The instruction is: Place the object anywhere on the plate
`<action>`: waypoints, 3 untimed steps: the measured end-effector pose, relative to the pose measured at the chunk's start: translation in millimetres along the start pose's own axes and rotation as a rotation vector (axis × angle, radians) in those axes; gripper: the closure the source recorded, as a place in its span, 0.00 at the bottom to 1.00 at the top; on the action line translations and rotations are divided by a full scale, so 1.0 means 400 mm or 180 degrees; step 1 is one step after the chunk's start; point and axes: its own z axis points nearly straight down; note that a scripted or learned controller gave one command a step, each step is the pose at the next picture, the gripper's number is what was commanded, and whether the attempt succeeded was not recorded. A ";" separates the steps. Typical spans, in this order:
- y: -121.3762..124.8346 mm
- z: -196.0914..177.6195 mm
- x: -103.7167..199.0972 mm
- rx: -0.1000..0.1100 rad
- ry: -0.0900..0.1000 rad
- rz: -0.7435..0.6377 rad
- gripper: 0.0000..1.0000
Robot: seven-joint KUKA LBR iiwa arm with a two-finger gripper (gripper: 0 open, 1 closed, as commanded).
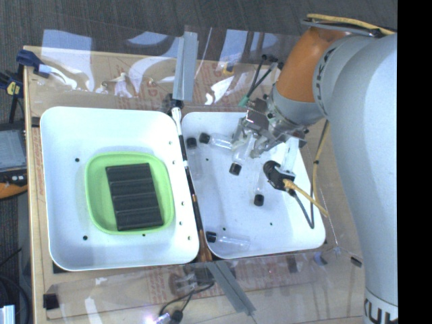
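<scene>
Object: a dark ribbed rectangular block [135, 196], lying flat on the green plate [94, 201] in the left bin [61, 133]. It sits well away from the gripper [253, 144], across the divide between the bins, on the far side from the arm. Block covers most of the plate's middle; green rim visible all round it. Plate rests near the centre of the left bin floor.

Gripper hangs over the upper part of the right bin [297, 228], below the grey arm [358, 106] with its orange band [304, 66]. Fingers are translucent and hard to read against the white bin; cannot tell how far apart they stand, and nothing is seen between them.

Near the gripper, on the right bin floor: a small black piece [235, 169] just below it, another [258, 199] further down, one [204, 138] to the side toward the left bin. A black fitting [275, 174] with a tan cable [307, 201] lies just beside the gripper on the arm's side. Clear tube-like piece [233, 238] near the bin's lower edge.

Both bins sit on a brown surface [135, 289]; a grey metal bar [183, 66] stands up behind the gap between them.
</scene>
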 end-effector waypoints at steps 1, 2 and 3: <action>-0.073 0.039 0.205 0.0000 -0.0005 -0.0329 1.00; -0.205 0.041 0.320 0.0004 -0.0013 -0.1177 1.00; -0.205 0.041 0.319 0.0002 -0.0013 -0.1175 0.00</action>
